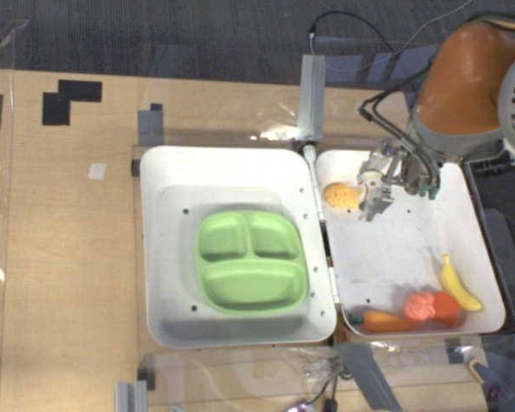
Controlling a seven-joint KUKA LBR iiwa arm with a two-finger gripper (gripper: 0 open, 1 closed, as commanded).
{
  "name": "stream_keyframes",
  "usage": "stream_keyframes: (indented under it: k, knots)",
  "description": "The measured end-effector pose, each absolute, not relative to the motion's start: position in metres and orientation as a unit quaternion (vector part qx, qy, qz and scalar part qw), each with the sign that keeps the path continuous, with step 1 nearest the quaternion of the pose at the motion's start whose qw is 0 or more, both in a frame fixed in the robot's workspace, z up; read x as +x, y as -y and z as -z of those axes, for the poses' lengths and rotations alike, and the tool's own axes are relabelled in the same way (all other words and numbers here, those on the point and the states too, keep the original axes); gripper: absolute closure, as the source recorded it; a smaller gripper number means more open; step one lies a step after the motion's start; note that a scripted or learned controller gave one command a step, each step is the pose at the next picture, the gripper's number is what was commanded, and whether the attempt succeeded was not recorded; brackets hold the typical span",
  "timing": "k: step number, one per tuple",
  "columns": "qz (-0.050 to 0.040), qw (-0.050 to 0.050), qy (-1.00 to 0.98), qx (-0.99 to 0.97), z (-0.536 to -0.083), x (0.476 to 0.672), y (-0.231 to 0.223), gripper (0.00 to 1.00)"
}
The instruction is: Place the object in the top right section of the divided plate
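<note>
Bun (pixel 342 196), yellow-orange, lies in right bin (pixel 412 239), upper-left corner, close to the divider wall. My gripper (pixel 373 197) hangs just right of it (jaws: I cannot tell how open, nothing seen between them). Green plate (pixel 251 260) in left bin (pixel 167 230). Banana (pixel 457 283), carrot (pixel 386 321), red fruit (pixel 429 306) along right bin's near edge.

The grey KUKA arm (pixel 498 93) carries a broad, rounded orange band above its wrist, with part of black lettering on the pale casing beside it. Thin black cables loop around it. Its small metallic two-finger gripper (pixel 376 197) shows silver parts and teal-green specks.
</note>
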State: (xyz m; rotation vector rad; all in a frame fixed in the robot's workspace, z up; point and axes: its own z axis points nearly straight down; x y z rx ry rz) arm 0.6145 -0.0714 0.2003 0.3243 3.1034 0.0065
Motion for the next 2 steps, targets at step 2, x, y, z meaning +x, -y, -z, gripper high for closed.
stream_keyframes:
  k: [2]
  knots:
    - [-0.0005,0.006,-0.996,0.087,-0.098,0.627,0.102,1.00]
